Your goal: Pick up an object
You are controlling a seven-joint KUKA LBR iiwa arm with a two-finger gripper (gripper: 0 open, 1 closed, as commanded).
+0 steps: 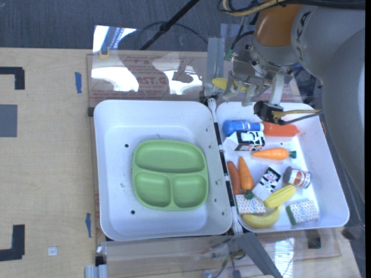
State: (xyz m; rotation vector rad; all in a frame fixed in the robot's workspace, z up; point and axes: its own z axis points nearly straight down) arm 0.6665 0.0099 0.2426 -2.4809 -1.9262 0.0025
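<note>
Yellow banana (260, 218) at right bin's (333, 172) near edge, orange carrots (245, 174) beside it, end effector (253, 91) above far edge, finger state unclear

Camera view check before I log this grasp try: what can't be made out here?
- Gripper: finger state unclear, lost in cables and brackets at the right bin's far edge.
- Small cartons: print too small to read.
- Arm: cut off by the top and right edges.

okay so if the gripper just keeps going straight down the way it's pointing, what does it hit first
Probably the blue bottle at the top of the right bin, or the bin floor beside it. The gripper hangs over that corner, but depth is hard to judge from this slanted view.
</note>
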